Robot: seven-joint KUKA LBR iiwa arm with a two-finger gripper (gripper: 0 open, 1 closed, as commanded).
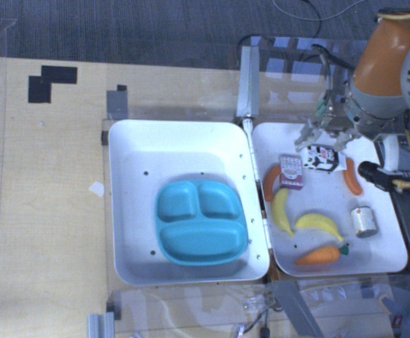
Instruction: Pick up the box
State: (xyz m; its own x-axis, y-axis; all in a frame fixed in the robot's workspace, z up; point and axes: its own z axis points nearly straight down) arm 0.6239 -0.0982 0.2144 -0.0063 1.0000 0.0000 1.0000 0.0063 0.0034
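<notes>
The gripper (pixel 325 134) hangs over the right bin's (pixel 395 248) far edge, its fingers apart with nothing between them. The box (pixel 291 172) lies near that bin's left wall, just beside a banana (pixel 282 211), with a black-and-white card (pixel 322 158) between it and the gripper. This looks like the approach step: the next move should carry the gripper left, centre it over the box and lower.

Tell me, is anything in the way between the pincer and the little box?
Nothing visible blocks it. The pincer hangs over the right bin, up and to the right of the box, with bare bin floor between them. A black-and-white object lies just beside that path, under the pincer.
</notes>
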